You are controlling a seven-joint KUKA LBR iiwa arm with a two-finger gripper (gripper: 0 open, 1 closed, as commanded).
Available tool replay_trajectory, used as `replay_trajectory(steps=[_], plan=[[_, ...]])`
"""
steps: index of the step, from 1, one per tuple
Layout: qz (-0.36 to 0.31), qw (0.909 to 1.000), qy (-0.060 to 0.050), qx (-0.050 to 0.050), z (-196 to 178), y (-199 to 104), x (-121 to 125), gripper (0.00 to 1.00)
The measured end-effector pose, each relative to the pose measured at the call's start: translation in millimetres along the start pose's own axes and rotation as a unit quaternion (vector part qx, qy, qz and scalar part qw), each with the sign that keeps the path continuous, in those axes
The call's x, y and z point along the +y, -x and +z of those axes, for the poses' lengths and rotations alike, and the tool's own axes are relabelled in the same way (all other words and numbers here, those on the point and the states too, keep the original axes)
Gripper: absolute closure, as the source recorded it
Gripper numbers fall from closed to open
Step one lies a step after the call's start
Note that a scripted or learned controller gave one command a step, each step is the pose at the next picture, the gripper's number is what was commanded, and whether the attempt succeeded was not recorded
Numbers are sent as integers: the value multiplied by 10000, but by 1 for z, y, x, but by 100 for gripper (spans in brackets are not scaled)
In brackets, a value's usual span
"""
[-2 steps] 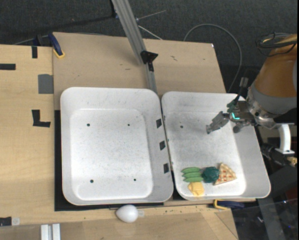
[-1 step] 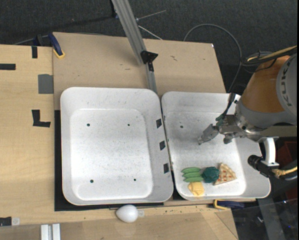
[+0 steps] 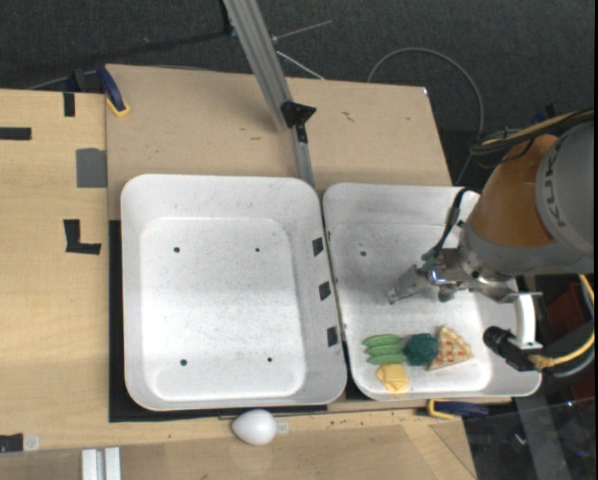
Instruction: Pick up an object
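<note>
Resting on the bench edge nearest the lens: white egg (image 3: 254,427). Clustered in right bin's (image 3: 379,218) near corner: green pods (image 3: 384,346), dark green lump (image 3: 419,348), pizza slice (image 3: 451,349), yellow piece (image 3: 393,376). Hovering above them, gripper (image 3: 411,286), spread wide, clasping nothing.

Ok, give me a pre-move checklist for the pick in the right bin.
1. Targets present: green pea pod, dark green toy, pizza slice and yellow piece lie in the right bin: ok.
2. Gripper over the right bin: ok.
3. Gripper above a target: it sits up-view of the cluster: not ok.
4. Targets separated: they crowd together at the near wall: not ok.
5. Object between the fingers: cannot tell.
</note>
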State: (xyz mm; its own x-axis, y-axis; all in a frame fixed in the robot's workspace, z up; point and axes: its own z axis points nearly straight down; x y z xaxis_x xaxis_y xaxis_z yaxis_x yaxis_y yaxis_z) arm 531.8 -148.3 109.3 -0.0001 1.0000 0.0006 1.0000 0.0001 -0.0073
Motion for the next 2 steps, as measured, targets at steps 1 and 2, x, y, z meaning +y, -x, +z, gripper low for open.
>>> replay_trajectory(steps=[1, 2], plan=[[-5, 10000, 28, -9, 21, 0, 0, 0], [-8, 10000, 28, -3, 10, -1, 0, 100]])
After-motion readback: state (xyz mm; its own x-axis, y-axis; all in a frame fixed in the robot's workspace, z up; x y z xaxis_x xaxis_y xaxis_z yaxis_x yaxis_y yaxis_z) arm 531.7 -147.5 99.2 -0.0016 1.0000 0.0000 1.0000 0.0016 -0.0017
